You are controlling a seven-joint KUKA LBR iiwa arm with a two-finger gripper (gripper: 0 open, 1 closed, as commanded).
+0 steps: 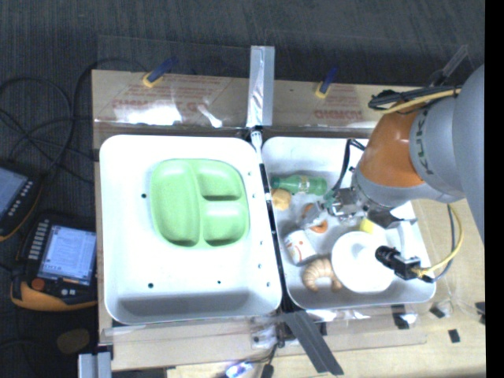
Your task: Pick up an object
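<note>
The arm reaches in from the right over the right bin, its orange band above the wrist, and the claw hangs low among the clutter near the bin's middle. Whether its fingers are parted or closed cannot be made out from above, since the wrist and the objects crowd the tips, and nothing can be seen held between them. Just beyond the claw, toward the bin's far wall, lies a green bottle on its side. Just left of the claw sits a small orange and white piece, and farther left, by the dividing wall, a yellowish object. On the near side of the claw rests a white round dish, with a white cup and a tan croissant-shaped item beside it. Well to the claw's left, in the left bin, a green divided tray lies flat.
</note>
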